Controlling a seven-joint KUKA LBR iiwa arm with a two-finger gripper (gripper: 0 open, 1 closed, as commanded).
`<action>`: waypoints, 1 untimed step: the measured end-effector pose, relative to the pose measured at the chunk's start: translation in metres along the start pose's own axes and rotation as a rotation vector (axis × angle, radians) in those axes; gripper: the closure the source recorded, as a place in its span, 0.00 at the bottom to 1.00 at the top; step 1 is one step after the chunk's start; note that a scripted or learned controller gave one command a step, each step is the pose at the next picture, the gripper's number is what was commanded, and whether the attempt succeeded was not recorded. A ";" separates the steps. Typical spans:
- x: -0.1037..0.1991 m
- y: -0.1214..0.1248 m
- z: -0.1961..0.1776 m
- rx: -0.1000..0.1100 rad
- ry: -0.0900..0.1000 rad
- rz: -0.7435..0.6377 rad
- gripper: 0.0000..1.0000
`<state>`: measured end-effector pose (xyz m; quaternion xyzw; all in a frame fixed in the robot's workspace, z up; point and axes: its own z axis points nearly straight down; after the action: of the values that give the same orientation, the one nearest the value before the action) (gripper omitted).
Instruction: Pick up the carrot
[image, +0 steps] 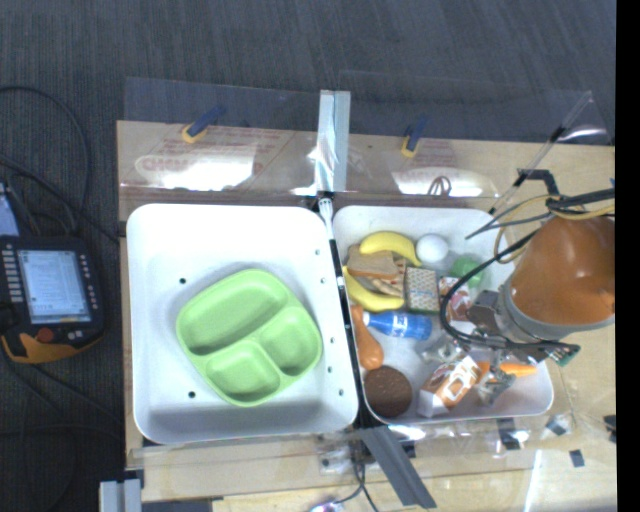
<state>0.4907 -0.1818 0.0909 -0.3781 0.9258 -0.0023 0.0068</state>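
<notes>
Over right bin (540, 400) | gripper (470, 345) state: cannot tell | step: approach | next: you shift toward carrot (368, 343) at left wall

Small orange tapered carrot (369, 342), smooth, plastic-looking, lies in right white bin (540, 400) tight vs. its left wall, approx. mid-length. Long axis runs near-far w/ slight slant; wide end nearer the front, thin end pointing back. Brown round ball (388, 388) just in front, blue-label bottle (400, 325) touching its right side, yellow banana (372, 293) just behind.
</notes>
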 end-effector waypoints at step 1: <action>-0.003 -0.001 -0.011 0.004 -0.003 -0.001 1.00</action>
<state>0.4931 -0.1801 0.1023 -0.3786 0.9255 -0.0036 0.0088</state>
